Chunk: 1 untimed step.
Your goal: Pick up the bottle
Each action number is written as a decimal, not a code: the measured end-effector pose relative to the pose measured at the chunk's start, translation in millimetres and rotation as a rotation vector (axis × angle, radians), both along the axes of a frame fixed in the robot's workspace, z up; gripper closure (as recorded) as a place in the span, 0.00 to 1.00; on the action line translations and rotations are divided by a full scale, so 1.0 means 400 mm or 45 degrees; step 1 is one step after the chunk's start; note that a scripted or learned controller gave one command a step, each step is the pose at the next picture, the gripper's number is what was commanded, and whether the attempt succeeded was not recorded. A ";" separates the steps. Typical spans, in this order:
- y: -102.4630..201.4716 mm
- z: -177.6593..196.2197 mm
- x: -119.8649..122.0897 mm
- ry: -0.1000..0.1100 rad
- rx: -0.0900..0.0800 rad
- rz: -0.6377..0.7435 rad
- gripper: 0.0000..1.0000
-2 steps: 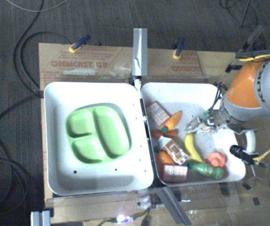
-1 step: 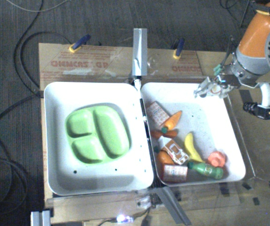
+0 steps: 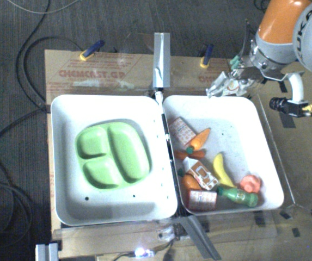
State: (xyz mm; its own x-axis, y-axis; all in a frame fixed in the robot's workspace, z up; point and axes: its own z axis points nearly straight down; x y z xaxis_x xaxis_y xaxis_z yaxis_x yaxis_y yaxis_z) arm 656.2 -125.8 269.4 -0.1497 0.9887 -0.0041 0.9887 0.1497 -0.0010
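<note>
Two shallow white bins stand side by side: the left bin (image 3: 63,162) holds one green divided tray (image 3: 113,154), the right bin (image 3: 264,145) the remainder. Counted in the right bin: one green bottle (image 3: 238,196), one banana (image 3: 221,169), one carrot (image 3: 199,139), one pink-red item (image 3: 250,184) and three small printed packages (image 3: 181,129) (image 3: 202,174) (image 3: 202,199), plus orange pieces too overlapped to count. Two clips, one blue (image 3: 92,49) and one yellow-blue (image 3: 205,56), sit at the board's far edge.

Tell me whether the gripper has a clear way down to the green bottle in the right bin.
Probably yes. The bottle lies uncovered on top near the right bin's front edge, though the red toy and banana crowd it. The gripper hangs over the back rim.
</note>
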 end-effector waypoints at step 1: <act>0.204 -0.036 -0.064 0.002 0.004 0.042 1.00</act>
